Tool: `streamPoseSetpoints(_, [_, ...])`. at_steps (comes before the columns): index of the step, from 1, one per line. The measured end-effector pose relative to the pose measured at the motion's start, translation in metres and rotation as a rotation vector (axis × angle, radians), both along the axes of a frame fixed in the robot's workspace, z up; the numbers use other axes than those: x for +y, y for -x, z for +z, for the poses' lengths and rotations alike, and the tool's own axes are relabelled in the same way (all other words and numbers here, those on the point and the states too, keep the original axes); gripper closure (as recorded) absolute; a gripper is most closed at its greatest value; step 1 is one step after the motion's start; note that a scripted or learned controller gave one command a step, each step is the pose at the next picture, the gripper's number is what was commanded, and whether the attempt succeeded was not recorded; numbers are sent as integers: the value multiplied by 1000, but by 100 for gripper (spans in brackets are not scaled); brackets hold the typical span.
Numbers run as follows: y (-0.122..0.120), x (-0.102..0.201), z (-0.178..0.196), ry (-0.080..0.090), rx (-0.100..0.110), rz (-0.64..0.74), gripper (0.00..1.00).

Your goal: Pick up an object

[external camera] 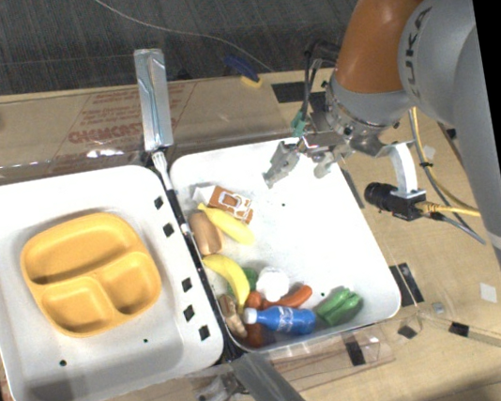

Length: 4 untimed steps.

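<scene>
Gripper (299, 162) fingers spread apart, holding nothing, hovering over the right bin (341, 227) near its far edge. I see toy food (253, 270) heaped along that bin's left side; a yellow tray (91, 269) fills the left bin (20, 357).

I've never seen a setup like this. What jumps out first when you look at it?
Probably the big grey arm with its orange band, reaching in from the right and hanging over the right bin. Next, the yellow divided tray lying alone in the left bin. Then the colourful heap of toy food along the right bin's left and lower edges: bananas, a blue bottle, a green pepper.
</scene>
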<state>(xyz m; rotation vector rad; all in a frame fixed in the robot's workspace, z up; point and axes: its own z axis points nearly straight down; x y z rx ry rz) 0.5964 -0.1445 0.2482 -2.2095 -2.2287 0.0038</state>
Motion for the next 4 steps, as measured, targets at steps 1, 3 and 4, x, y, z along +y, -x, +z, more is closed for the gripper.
streamPoseSetpoints(1, [-27, 53, -118, 1, -3, -2, 0])
streamPoseSetpoints(3, [-59, 79, 92, 1, -11, -109, 0])
streamPoseSetpoints(4, [-34, 54, -99, 1, 13, -147, 0])
